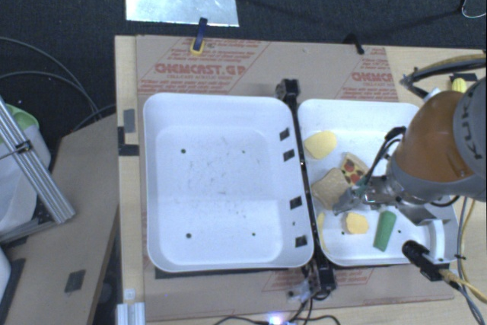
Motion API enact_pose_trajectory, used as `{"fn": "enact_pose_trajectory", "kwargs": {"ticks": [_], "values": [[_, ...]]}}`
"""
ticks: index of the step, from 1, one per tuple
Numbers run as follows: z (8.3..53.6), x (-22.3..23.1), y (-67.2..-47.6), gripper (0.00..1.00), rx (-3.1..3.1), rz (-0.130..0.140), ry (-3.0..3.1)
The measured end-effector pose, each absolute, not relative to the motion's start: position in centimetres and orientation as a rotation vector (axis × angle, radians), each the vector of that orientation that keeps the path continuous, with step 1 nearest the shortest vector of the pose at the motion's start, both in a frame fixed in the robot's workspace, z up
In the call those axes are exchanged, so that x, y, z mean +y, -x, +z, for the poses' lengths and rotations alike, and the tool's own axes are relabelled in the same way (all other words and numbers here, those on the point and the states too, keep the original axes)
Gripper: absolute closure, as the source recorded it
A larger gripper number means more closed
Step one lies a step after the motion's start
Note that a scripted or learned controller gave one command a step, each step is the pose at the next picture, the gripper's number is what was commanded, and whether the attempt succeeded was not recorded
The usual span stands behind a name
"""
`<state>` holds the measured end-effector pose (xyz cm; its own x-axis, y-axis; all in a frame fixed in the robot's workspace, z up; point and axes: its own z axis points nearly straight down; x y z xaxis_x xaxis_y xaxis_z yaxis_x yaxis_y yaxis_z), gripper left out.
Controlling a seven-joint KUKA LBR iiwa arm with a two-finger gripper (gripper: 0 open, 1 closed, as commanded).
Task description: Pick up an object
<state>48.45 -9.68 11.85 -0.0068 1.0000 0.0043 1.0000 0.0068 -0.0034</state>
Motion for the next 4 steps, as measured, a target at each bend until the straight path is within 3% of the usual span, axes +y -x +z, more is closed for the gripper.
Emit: {"fn": "enact_pose_trajectory", "kwargs": {"ticks": [1,2,3,4], "values": [[8.6,-10.8,-54.0,0.0,-2.229,-0.006,2.216],[8.4,-11.0,-48.4,0.0,-2.219,0.002,2.219],[9.5,-11.0,-48.8,1.0,-2.225,-0.005,2.221],[18.9,-2.9,-48.8,1.0,-2.236,-0.01,2.213]]}}
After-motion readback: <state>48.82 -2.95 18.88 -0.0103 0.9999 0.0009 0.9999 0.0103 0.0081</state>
